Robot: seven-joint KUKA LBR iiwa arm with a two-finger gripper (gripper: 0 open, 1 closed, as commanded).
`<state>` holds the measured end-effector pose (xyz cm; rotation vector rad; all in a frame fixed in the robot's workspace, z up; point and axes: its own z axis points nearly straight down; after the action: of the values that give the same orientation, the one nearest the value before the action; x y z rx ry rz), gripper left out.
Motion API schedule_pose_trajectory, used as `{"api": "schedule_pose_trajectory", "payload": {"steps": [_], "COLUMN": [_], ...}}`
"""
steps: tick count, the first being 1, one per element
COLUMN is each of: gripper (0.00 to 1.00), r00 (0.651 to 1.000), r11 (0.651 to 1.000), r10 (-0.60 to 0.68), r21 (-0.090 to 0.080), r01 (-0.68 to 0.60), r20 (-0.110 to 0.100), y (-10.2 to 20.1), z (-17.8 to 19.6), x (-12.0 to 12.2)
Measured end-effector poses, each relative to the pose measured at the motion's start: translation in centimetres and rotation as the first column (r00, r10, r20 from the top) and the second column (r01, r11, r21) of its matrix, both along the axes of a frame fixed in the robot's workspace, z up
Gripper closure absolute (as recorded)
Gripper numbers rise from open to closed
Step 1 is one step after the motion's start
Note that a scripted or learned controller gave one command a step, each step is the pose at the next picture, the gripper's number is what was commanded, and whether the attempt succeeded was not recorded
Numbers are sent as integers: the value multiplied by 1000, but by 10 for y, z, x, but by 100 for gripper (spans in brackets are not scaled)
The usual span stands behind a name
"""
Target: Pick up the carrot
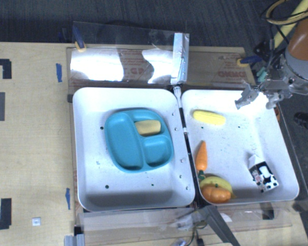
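Orange carrot (201, 157) lies in the right bin, and the claw (257, 97) hangs far from it.

White plastic makes the two bins. At the near edge of the right bin (292, 188) sit a small orange fruit (216, 193) and a yellow banana (214, 182), touching each other. The carrot lies just behind them, close to the wall between the bins, with its thin tip pointing away. A little black and white cow toy (263, 176) lies near the right side of that bin. Farther back is a yellow corn cob (209, 118). At the far right corner the claw hangs over the bin's back edge with its two grey fingers (244, 99) spread apart and nothing between them. It touches nothing. In the left bin (87, 137) a blue plate (138, 139) holds a pale yellow block (148, 127).
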<state>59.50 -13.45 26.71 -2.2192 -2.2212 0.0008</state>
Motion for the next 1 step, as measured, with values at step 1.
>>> {"api": "schedule_pose_trajectory", "payload": {"steps": [1], "gripper": [0], "r00": [998], "r11": [998], "r10": [-65], "r21": [0], "r01": [65], "r20": [-8], "y": [34], "z": [-170], "x": [-58]}}
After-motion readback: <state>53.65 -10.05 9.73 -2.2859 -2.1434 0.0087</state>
